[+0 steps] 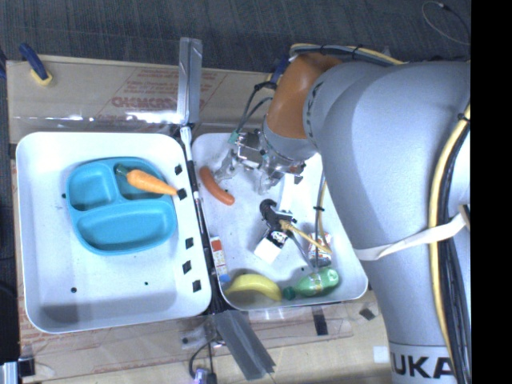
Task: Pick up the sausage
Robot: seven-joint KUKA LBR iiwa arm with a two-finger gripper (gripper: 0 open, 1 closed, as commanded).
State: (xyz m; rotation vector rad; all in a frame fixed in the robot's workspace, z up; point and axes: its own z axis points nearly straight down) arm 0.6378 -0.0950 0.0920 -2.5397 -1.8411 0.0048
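Sausage (217, 186) lies just left of the gripper (244, 170).

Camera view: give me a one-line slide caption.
Pincer hovers by the sausage in the right bin; a carrot lies on the blue tray.

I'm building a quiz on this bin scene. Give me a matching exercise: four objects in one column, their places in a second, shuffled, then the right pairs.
Objects:
1. small red-orange sausage
2. orange carrot
3. yellow banana
4. green bottle

Places:
A. right bin, near edge, beside the divider
B. on the blue sectioned plastic plate, left bin
C. right bin, far part, by the divider
D. right bin, near right corner

Pairs: 1-C, 2-B, 3-A, 4-D
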